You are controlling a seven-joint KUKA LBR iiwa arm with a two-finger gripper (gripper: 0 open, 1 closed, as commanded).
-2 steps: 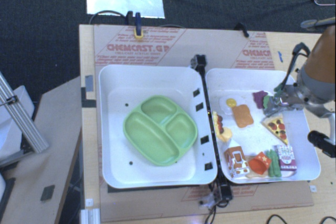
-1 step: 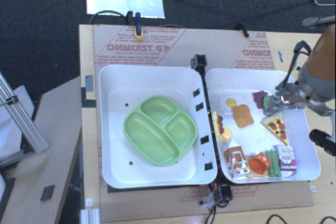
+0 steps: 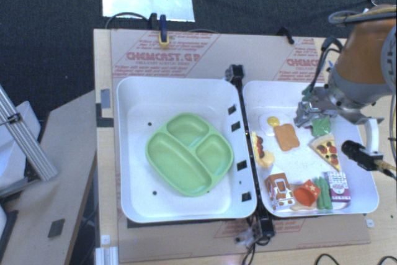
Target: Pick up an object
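Two bins; claw (image 3: 308, 113) low near right bin (image 3: 260, 93) far edge, state unclear.

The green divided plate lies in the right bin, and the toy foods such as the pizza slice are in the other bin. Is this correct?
Not quite. The camera view shows the green divided plate in the left bin, not the right. The pizza slice and other toy foods are in the right bin.

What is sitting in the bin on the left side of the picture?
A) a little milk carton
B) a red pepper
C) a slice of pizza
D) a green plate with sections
D, since the green plate with three sections lies alone in the left bin, while the pizza slice and other toy foods lie in the right bin.
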